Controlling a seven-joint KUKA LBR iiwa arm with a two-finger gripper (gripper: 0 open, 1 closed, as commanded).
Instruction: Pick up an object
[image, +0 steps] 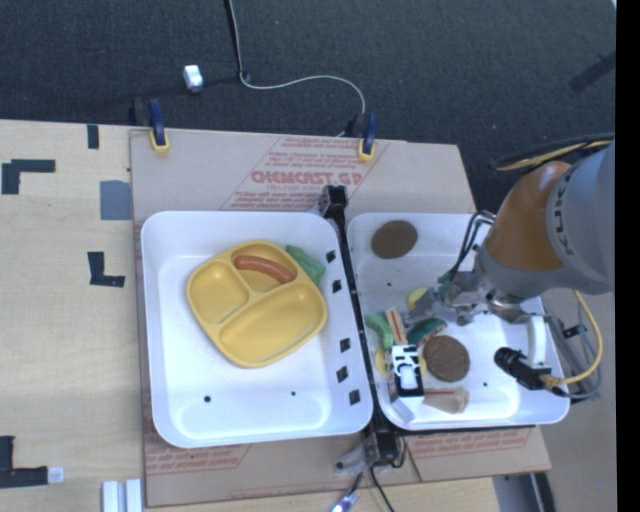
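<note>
- The arm (555, 235) reaches in from the right, grey with its orange band, and hangs over the right bin (520, 400).
- The gripper (447, 300) sits low near the middle of that bin, just above a cluster of small items; I cannot tell how the jaws stand from here, and nothing is seen held between them.
- Right under it lie a green piece (420, 328) and a thin orange-red stick (395, 325), close to the bin's left wall.
- Just below the gripper, a brown round disc (446, 358) lies flat on the bin floor.
- Beside the disc, to its left, there's a black-and-white item (405, 368), and a tan wedge-shaped piece (447, 401) rests near the front rim.
- A second brown disc (394, 239) sits well apart, up in the far left corner of the right bin.
- Over in the left bin (170, 400), a yellow divided plate (262, 320) lies tilted, with a sausage-like piece (265, 267) in its upper compartment.
- Something green (308, 263) peeks out from beside the plate's upper right edge.
</note>
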